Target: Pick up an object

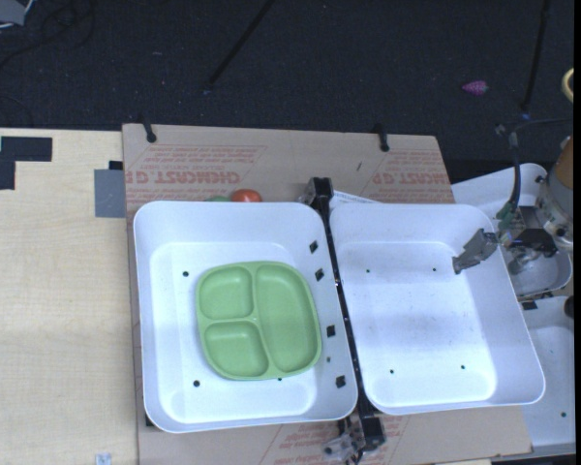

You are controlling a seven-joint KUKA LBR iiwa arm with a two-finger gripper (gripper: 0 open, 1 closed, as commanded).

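On the tabletop [48,308], the left white bin [165,260] holds a green three-compartment plastic plate [259,320]; the gripper [476,250] hangs over the right bin's [445,356] edge, whether its fingers are spread I cannot tell.

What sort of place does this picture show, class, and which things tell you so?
Most likely a robotics lab test bench. Two shallow white bins sit side by side on a cardboard sheet, a gripper reaches in from the right, and cables trail across the dark floor.

The left bin's far rim [223,204] is hiding most of a red object [246,197]; the arm [562,197] is running off the right edge.
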